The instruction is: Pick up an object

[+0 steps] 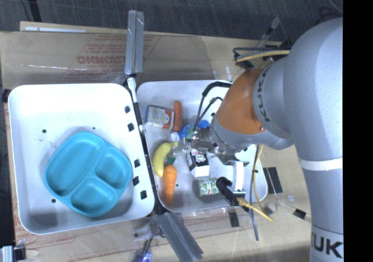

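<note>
one fixed camera looks down at a slant on both bins.

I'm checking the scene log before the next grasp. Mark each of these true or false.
1. The blue divided plate lies in the left bin. True.
2. The carrot lies in the left bin. False: it is in the right bin, beside the banana.
3. The arm reaches over the right bin. True.
4. The can sits on the blue plate. False: it lies in the right bin.
</note>
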### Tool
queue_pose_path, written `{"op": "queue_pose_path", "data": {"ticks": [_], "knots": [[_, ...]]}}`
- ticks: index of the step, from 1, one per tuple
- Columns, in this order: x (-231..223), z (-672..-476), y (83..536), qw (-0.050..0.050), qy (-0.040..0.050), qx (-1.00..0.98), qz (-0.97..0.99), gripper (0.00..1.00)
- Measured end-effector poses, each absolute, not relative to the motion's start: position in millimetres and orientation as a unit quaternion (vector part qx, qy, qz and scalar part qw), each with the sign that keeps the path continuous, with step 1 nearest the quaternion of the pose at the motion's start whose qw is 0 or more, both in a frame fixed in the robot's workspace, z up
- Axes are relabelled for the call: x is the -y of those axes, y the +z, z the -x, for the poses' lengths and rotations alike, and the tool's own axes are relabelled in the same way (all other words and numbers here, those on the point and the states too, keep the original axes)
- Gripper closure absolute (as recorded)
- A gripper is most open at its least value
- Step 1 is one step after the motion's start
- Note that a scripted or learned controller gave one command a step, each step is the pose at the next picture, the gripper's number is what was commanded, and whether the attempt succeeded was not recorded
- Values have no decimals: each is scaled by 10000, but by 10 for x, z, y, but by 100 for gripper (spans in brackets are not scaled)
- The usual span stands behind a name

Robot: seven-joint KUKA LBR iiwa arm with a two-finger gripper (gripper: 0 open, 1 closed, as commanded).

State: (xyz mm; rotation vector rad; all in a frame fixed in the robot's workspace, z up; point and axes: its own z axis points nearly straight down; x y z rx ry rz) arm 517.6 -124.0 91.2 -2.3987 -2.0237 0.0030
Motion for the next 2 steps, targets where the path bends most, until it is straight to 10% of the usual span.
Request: {"op": "queue_pose_path", "data": {"ticks": [1,2], "knots": [[1246,-5183,1013,13,10,6464,7630,100],[414,-5514,1950,13,6,7249,6889,100]]}}
